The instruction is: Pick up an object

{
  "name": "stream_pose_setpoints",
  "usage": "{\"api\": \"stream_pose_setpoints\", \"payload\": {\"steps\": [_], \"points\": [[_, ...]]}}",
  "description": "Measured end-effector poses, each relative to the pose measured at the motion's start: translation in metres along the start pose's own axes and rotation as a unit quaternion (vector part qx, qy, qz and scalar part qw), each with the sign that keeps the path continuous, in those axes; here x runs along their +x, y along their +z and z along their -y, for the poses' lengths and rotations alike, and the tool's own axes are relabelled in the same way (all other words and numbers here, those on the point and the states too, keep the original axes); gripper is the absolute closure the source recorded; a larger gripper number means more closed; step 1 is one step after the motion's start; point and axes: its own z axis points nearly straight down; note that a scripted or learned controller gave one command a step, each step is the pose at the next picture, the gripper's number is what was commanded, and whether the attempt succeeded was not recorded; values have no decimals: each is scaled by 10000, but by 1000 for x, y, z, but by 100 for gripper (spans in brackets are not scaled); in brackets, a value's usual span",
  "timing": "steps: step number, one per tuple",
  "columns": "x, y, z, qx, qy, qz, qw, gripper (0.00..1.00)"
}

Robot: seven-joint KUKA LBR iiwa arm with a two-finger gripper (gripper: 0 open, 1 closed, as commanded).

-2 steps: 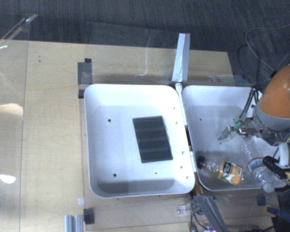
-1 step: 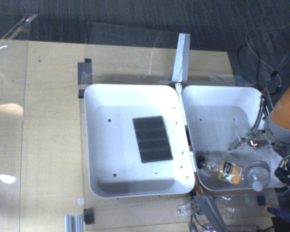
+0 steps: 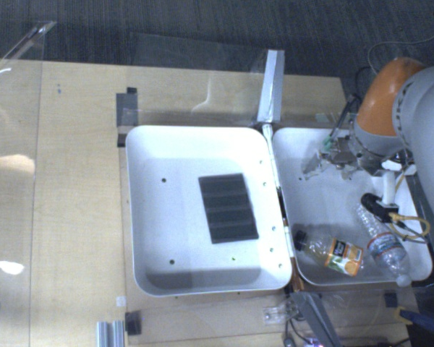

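Camera view: left bin (image 3: pixel 141 215) holds black pad (image 3: pixel 228 207); right bin (image 3: pixel 293 157) holds bottles (image 3: pixel 331 251).

A robotics lab: a grey industrial arm (image 3: pixel 419 114) at 3 o'clock over a pale wooden surface (image 3: pixel 65 215) bearing two shallow white plastic bins (image 3: pixel 141 215), clear acrylic panels (image 3: pixel 14 49) and loose cables (image 3: pixel 401 38).

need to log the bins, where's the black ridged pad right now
The black ridged pad lies flat near the middle of the left bin, slightly toward the divider shared with the right bin.
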Motion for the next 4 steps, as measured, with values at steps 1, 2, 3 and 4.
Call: {"api": "stream_pose_setpoints", "payload": {"steps": [1,2,3,4], "points": [[-55,-56,31,7,-378,8,9993,0],[-67,-2,100,-11,-675,12,9977,0],[-66,-14,97,-44,-684,14,9976,100],[-20,-81,53,5,-1038,3,9946,100]]}}
